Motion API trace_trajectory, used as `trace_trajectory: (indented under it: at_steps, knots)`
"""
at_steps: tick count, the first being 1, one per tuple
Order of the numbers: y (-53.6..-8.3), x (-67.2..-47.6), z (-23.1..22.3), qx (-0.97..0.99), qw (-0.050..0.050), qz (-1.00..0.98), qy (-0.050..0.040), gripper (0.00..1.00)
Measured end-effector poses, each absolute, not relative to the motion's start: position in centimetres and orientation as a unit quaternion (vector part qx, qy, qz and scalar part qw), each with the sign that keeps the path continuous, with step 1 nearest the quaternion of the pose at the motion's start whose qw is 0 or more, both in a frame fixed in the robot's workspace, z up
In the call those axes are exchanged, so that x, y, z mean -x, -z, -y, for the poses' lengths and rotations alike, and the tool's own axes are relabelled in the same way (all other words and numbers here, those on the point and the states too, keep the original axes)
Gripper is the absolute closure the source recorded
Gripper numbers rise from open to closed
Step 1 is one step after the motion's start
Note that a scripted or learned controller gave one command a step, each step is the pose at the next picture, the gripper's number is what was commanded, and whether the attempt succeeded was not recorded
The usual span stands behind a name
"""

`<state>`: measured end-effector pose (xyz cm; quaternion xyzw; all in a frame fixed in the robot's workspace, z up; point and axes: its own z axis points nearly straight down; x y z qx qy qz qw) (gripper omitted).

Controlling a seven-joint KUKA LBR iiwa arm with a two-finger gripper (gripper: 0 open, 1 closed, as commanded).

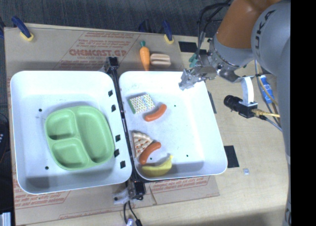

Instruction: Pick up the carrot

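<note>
Carrot (144, 56) lies outside both bins, on the cardboard (98, 47) just behind the right bin's (207, 136) back rim, near its left corner, green top pointing away from the bins. Just beside it on its right sits a small layered brown-and-pink block (160, 60). Open cardboard stretches to the carrot's left along the back of the left bin (24, 121).

The end effector (190, 78) hangs over the right bin's back right corner, well apart from the carrot; whether it is released or clenched cannot be told, and nothing shows in it.

The right bin holds a checkered block (141, 102) and a sausage (155, 113) near its middle, with bare floor to their right. Along the front left lie a waffle (140, 142), a second sausage (149, 152) across it, and a banana (158, 167) touching the front wall. The left bin holds a green divided plate (79, 135), with bare room behind it.

The desk (256, 180) lies open right of the bins.
</note>
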<state>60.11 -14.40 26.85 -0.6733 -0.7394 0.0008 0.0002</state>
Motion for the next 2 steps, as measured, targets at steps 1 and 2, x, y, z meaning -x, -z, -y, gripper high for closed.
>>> trace_trajectory:
  at_steps: [1, 2]
  knots:
    - [-23.2, -57.0, 10.5, 0.745, 0.002, 0.667, -0.0016, 1.0]
    - [-19.5, -52.5, 4.1, 0.795, 0.002, 0.607, -0.0022, 1.0]
